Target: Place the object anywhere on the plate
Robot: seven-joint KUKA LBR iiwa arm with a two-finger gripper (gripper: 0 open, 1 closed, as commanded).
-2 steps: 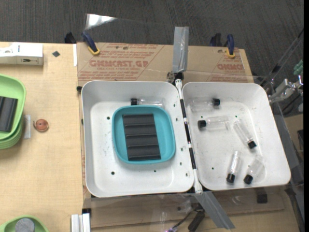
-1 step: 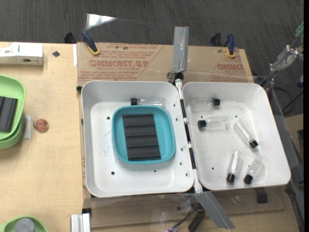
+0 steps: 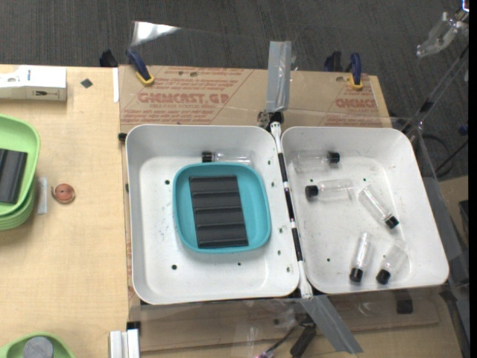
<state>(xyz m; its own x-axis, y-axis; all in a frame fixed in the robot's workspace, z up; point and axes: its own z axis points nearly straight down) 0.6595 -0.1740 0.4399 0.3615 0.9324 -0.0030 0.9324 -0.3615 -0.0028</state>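
Across the middle of a pale wooden table [image 3: 74, 274] sit two shallow white plastic bins side by side. At the centre of the left bin [image 3: 149, 274] is a teal square plate with rounded corners [image 3: 182, 207], which carries a dark ribbed rectangular block [image 3: 218, 211]. One small clear vial with a black cap [image 3: 212, 156] lies just beyond the plate's far edge, touching or nearly touching its rim. The right bin [image 3: 417, 200] has five more clear plastic vials with black caps scattered loosely: one at the far side [image 3: 328, 157], one near the middle [image 3: 328, 192], one toward the right [image 3: 378, 209], and two close together at the near edge [image 3: 359, 258] [image 3: 391, 267]. The end effector's state cannot be told from this view. No vial rests on the plate yet, so the task looks unstarted. The vials are smooth, round and see-through, so a grasp could slip off or roll one aside. The two near vials lie close enough that reaching for one may knock the other. The dark block covers most of the plate, so a released vial might roll off it.
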